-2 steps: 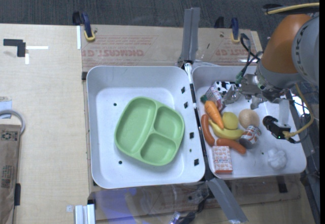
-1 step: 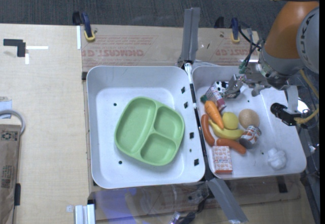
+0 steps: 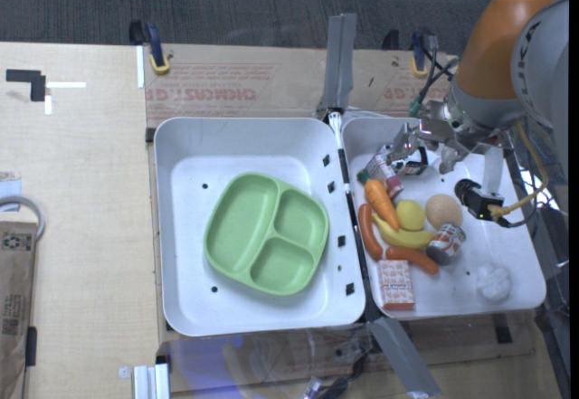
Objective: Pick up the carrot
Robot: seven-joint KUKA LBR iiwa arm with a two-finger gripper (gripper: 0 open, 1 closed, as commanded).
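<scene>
An orange carrot (image 3: 381, 202) with a green stub lies at the left of the right bin (image 3: 516, 284), tilted, its top toward the bin's back. My gripper (image 3: 407, 157) hangs just above and to the right of the carrot's top end, over the back of the bin. It is apart from the carrot, and nothing shows between its fingers. The grey arm with its orange band (image 3: 502, 35) reaches in from the right.
Beside the carrot lie a banana (image 3: 400, 232), a yellow lemon (image 3: 411, 214), a tan egg-like item (image 3: 442, 210), two hot-dog sausages (image 3: 369, 232), a small can (image 3: 445, 243), a red-white packet (image 3: 395, 285) and a white ball (image 3: 493, 280). The left bin (image 3: 181, 243) holds a green divided plate (image 3: 266, 232).
</scene>
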